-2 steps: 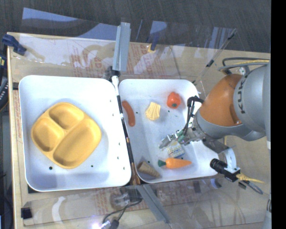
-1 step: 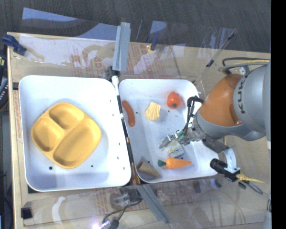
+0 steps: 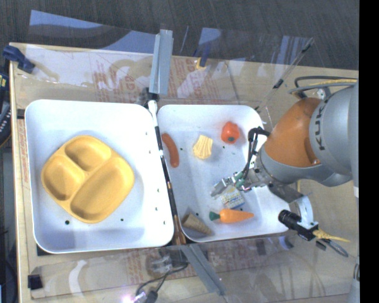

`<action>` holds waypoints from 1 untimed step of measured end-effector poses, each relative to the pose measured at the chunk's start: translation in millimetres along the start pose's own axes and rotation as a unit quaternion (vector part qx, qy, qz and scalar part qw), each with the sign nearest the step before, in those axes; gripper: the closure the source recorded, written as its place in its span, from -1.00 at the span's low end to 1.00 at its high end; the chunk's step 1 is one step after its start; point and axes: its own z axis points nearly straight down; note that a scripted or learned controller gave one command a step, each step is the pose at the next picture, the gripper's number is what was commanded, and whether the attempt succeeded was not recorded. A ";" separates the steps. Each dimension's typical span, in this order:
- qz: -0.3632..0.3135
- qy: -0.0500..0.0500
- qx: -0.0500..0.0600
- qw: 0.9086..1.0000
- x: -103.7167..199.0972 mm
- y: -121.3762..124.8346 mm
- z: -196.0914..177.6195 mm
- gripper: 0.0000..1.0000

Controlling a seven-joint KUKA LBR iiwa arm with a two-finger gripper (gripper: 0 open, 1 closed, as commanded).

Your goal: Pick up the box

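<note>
Right now the box lies in the right bin, toward its near-right part, just above the toy carrot and almost touching it. It is a small, pale carton with a printed face, and its long axis seems to run on a slant from upper left to lower right. The hand sits directly over the box's upper-left end, so the box lies just down and to the right of it, at the closest range. Whether the hand is apart or together I cannot tell (metal, wires and the carton's print run into one another there). Nor can I say whether it touches the box or hangs just above it. The box's upper edge is covered by the hand, so its full outline is a guess. Well apart sit a sausage, a yellow wedge and a tomato.
</note>
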 end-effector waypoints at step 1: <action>0.000 0.000 0.000 1.000 0.0 0.0 0.0 -1.00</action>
